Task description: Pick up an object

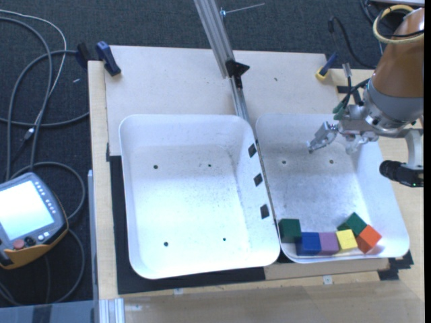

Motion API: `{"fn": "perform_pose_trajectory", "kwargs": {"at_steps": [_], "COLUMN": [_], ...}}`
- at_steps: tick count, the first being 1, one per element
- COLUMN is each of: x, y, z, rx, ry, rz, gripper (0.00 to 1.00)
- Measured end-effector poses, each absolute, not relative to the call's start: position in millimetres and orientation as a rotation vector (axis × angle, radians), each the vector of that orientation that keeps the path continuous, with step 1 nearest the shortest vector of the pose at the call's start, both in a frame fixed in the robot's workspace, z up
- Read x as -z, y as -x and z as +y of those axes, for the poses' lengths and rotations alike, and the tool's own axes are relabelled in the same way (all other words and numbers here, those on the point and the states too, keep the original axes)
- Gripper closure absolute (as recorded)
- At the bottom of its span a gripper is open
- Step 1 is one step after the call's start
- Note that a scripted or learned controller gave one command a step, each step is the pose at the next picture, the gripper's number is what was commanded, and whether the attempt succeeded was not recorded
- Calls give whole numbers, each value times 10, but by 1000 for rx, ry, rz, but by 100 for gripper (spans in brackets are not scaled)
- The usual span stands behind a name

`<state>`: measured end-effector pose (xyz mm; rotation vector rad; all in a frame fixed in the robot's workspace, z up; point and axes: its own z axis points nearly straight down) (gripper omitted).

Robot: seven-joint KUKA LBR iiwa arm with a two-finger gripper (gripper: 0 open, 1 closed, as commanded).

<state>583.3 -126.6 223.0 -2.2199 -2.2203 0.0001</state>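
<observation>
The blocks (330,235) are lying in a row along the lower edge of the right bin (377,180), at the lower right of the frame. From left to right they are a dark green block (290,229), a blue block (310,243), a purple block (328,241), a yellow block (346,239) and an orange block (369,238), with a second green block (353,222) sitting just behind the yellow and orange ones. The row's long axis is running nearly level across the frame, rising slightly toward the right, and neighbouring blocks are touching or almost touching. No writing or label is readable on any block, nor on the bins.

The gripper (335,138) is hovering over the upper part of the right bin, well apart from the blocks, at the end of the grey and orange arm (401,73) coming in from the upper right. Its fingers are standing spread with nothing between them, one finger (320,140) angling down to the left.

The left bin (135,180) is sitting beside the right one in the middle of the frame. A handheld screen unit (27,215) is lying at the left edge; its display is too washed out to read.
</observation>
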Motion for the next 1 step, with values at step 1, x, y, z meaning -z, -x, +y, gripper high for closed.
{"fn": "perform_pose_trajectory", "kwargs": {"at_steps": [1], "x": [-1847], "y": [-5890], "z": [-1132], "rx": [-4], "ry": [2215], "rz": [-2219], "gripper": [0]}}
